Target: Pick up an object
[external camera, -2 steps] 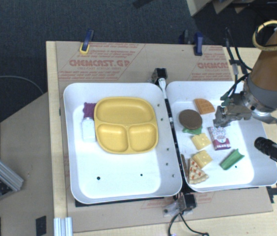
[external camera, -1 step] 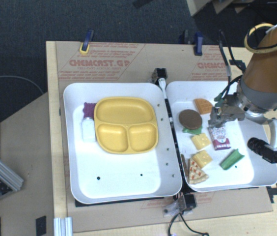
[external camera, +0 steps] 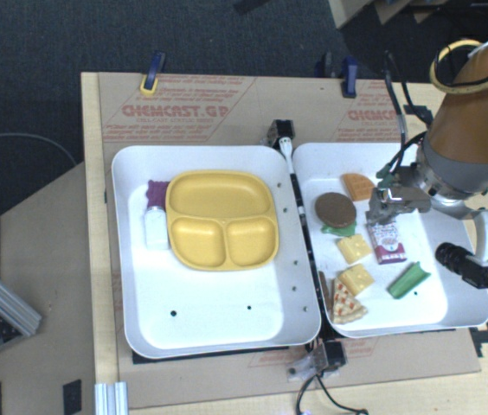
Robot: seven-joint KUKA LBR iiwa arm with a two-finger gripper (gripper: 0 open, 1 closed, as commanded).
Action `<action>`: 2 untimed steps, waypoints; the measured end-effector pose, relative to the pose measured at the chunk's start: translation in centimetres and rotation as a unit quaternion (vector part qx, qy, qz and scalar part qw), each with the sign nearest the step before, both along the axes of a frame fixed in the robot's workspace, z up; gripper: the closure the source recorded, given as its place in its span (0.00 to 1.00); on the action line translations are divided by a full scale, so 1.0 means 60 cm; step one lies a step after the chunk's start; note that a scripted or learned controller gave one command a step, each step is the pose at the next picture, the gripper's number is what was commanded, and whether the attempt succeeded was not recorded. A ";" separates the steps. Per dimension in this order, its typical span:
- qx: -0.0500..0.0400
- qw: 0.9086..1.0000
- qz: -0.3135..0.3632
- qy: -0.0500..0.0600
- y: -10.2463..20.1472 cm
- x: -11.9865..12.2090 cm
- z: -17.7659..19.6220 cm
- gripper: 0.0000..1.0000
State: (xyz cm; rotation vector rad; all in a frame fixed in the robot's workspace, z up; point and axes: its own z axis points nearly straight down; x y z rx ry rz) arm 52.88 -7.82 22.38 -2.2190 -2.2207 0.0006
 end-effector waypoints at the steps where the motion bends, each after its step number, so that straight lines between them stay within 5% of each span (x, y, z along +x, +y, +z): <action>1: -0.001 1.000 -0.001 -0.003 -0.022 -0.005 0.019 1.00; 2: -0.001 1.000 -0.001 -0.002 -0.029 -0.002 0.012 1.00</action>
